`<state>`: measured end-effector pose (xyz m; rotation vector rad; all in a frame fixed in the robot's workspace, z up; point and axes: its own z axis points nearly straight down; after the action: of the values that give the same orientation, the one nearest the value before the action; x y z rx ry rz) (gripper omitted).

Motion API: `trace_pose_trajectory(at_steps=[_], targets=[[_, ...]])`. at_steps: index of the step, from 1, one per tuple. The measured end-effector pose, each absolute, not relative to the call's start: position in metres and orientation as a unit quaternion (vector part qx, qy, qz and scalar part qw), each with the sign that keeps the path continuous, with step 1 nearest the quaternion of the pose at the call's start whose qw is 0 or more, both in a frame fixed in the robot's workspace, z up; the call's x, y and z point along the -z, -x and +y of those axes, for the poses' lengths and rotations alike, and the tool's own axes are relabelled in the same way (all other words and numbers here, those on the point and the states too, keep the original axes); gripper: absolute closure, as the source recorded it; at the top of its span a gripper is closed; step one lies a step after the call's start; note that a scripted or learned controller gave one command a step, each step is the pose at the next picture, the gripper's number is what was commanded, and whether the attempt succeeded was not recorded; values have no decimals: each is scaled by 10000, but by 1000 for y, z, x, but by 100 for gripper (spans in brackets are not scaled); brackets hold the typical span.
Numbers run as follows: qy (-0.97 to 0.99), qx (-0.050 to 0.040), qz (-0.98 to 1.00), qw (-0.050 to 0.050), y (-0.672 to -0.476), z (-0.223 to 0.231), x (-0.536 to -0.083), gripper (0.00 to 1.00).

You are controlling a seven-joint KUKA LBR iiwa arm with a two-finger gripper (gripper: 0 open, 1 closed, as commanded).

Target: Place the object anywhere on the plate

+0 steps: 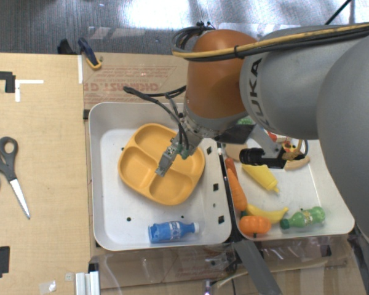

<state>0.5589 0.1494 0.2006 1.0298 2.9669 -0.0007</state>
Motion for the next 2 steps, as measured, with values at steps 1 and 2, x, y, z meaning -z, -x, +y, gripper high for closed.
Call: trace_pose_trajectory(at_steps=[1,2], targets=[[-3735,6,9276,9,-568,79,-287,0],[-3729,13,9279,12,-569,78,-295,100]])
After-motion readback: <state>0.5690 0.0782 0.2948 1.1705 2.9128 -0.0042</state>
